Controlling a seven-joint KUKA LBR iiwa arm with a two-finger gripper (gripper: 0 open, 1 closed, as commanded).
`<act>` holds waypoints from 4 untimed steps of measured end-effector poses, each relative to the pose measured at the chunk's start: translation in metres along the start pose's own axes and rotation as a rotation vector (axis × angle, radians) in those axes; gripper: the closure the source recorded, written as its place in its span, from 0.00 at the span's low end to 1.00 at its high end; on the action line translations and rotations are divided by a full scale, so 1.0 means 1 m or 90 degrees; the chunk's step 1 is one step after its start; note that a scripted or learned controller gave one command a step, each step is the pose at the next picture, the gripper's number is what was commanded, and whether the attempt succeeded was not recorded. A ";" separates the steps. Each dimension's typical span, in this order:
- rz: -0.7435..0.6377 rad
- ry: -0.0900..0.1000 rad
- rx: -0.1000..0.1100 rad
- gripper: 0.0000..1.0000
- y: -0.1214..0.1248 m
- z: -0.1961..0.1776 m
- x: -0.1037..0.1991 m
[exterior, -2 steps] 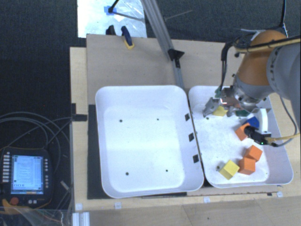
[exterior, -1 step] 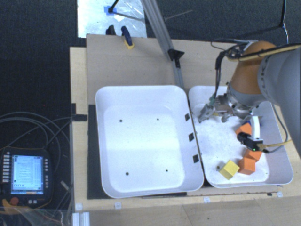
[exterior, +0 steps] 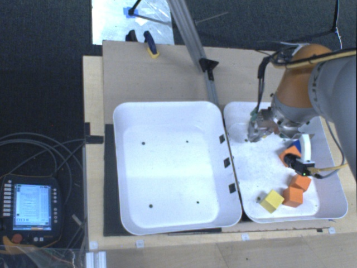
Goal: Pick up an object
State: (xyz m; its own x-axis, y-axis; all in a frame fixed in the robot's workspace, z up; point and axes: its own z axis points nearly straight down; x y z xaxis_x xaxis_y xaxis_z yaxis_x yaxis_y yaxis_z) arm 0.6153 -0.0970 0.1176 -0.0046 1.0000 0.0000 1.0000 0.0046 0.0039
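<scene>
The gripper [exterior: 257, 132] hangs low over the far part of the right bin [exterior: 329, 208]; whether it is clenched or released I cannot tell. The blocks lie nearer the front: a yellow block [exterior: 272, 201] just beside two orange blocks [exterior: 296, 190]. To grasp well, I think the arm should come straight above the yellow block, which sits turned diagonally and has no clear long axis.

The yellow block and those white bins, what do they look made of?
The yellow block looks like foam or painted wood: matte, flat-faced, no glare; the view cannot settle which. The two white bins look like moulded plastic: smooth, faintly glossy, with rounded corners and rolled rims. The orange blocks beside it share the same dull finish.
</scene>
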 end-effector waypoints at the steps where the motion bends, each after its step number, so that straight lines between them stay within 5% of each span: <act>1: 0.001 0.000 -0.001 1.00 -0.005 -0.046 -0.001; 3: 0.000 -0.001 -0.003 1.00 -0.004 -0.145 0.000; 4: -0.003 0.001 0.002 1.00 -0.031 -0.145 0.047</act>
State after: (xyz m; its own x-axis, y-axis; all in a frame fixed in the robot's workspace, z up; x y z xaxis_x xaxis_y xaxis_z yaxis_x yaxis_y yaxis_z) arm 0.5833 -0.0497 0.2629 -0.0090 1.0000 0.0015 1.0000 0.0090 0.0005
